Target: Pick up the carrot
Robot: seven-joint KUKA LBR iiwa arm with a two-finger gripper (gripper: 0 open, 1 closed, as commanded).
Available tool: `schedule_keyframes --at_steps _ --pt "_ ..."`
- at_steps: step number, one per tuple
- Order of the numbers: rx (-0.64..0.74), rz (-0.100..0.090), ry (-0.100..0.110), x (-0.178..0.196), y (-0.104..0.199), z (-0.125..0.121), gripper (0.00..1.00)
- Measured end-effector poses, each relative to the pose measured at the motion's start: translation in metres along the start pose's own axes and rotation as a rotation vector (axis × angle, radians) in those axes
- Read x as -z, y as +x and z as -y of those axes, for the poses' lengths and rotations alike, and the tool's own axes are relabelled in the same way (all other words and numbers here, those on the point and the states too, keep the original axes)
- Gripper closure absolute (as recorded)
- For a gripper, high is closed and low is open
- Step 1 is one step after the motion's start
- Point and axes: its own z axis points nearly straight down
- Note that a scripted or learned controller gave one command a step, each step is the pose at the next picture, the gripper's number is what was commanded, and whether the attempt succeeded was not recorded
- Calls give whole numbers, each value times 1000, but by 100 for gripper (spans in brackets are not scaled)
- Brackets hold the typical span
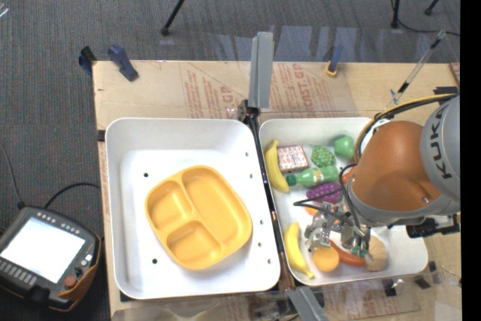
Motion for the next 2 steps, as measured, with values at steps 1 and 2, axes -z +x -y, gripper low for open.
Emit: schedule_keyframes --at_steps 1,2 --pt "0 -1 0 0 0 0 0" --pt "5 0 -1 9 0 0 100"
